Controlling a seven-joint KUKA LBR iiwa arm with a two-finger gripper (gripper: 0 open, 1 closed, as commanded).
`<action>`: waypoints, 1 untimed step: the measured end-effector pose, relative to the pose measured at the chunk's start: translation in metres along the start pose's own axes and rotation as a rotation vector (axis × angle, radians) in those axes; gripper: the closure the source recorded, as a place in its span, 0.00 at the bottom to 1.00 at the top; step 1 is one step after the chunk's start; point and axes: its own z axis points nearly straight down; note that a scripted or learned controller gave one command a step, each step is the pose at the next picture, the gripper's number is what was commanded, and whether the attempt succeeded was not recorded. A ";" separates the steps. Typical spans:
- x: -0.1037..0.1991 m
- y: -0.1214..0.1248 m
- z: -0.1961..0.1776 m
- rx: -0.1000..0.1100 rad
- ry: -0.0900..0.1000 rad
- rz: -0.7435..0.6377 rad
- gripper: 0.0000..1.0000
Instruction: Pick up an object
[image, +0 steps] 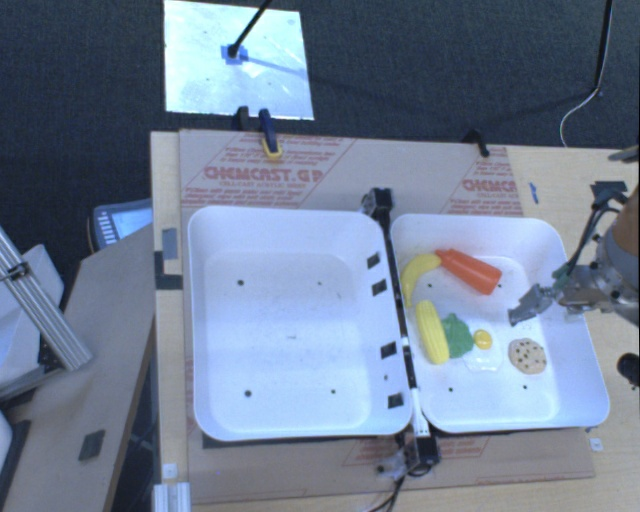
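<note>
Glossy white plastic bins (290, 225) sit on matt brown cardboard (330, 165).

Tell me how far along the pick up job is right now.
Nothing looks picked yet. The gripper hangs over the right bin with nothing visible in it. The cookie, carrot, banana, corn and green piece all lie on the bin floor. Descending, grasping and lifting remain.
</note>
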 end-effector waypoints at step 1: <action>0.078 0.034 0.050 0.003 0.005 -0.009 0.00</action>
